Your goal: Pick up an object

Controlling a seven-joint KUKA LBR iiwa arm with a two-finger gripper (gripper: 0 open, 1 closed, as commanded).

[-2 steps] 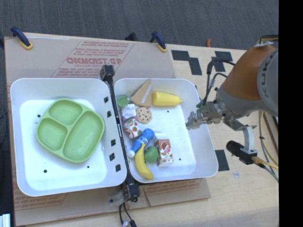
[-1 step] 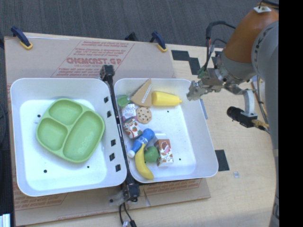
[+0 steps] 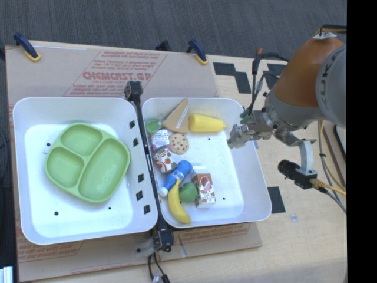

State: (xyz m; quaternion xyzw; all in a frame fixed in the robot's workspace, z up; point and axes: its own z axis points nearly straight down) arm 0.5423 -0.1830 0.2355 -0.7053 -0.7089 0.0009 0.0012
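Much of the arm [image 3: 309, 81] is cut off at the right, and the claw [image 3: 238, 135] is seen only as a small grey cluster over the right rim of the right bin [image 3: 250, 184]; whether it is released or clenched cannot be told, and nothing is seen held in it. The nearest object, a yellow lemon-shaped piece [image 3: 206, 122], lies in the bin's far part, near the claw but apart from it, beside a tan wedge [image 3: 176, 118]. A banana [image 3: 176, 203], a cookie [image 3: 179, 142] and small cartons are crowded along the bin's left side, partly overlapping. A green divided plate [image 3: 88, 163] is seen in the left bin [image 3: 35, 217].
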